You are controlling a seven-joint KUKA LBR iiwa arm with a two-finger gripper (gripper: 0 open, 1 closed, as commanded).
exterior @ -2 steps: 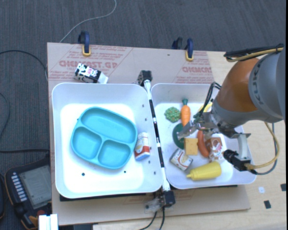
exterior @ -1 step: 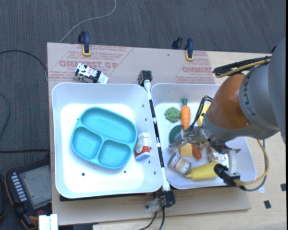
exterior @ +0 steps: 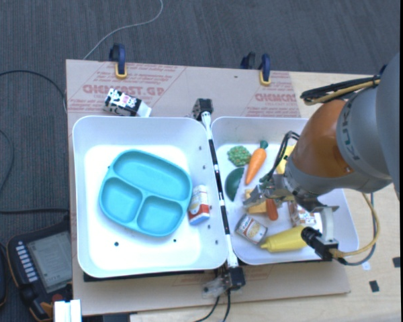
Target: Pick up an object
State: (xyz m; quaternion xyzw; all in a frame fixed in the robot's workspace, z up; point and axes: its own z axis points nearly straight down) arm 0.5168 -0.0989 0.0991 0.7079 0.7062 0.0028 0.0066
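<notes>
Arm low over the cluttered right bin.

In the left bin lie a blue three-compartment plate and a small red-and-white carton just beside it. The right bin holds broccoli, a carrot, a small can and a yellow mustard bottle. The gripper sits down among these toys; whether it grips anything cannot be told.

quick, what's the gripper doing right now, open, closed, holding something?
Gripper: down in the right bin among the toy food; whether it is open, closed or holding anything cannot be told from this view.
</notes>
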